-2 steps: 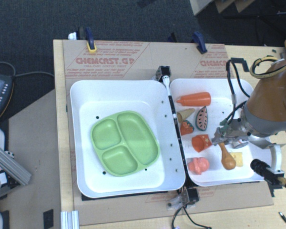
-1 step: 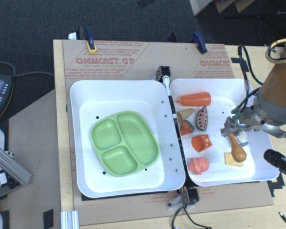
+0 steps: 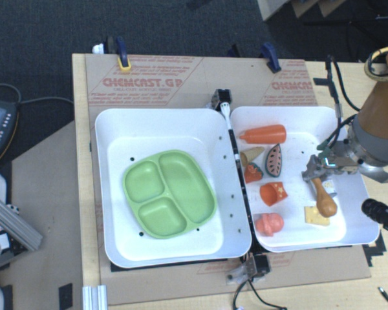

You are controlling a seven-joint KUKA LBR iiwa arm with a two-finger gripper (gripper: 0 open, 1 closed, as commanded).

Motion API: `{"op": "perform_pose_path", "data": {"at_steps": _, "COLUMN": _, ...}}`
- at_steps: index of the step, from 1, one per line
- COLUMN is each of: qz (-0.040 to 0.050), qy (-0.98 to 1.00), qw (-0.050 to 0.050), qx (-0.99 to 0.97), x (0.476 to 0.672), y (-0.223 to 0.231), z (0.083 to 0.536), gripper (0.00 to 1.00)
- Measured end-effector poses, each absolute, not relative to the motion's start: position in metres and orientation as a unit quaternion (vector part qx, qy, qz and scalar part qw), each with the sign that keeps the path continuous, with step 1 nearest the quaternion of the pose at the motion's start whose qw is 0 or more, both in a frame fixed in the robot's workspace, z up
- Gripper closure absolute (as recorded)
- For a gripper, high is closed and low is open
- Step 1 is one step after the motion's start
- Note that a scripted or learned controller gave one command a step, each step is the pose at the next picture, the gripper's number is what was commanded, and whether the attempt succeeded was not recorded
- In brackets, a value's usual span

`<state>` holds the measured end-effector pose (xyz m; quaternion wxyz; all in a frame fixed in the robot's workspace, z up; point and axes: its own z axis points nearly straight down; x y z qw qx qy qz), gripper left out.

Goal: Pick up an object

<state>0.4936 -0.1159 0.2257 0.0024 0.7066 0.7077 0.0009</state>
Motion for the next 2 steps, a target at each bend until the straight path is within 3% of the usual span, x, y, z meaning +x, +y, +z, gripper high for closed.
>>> {"op": "perform_pose_path", "data": {"at_steps": 2, "qz": 0.0016, "qy": 0.709, "qw": 0.001, "qx": 0.705, "x": 0.538, "y": -0.025, "z": 0.241, "gripper": 1.0}}
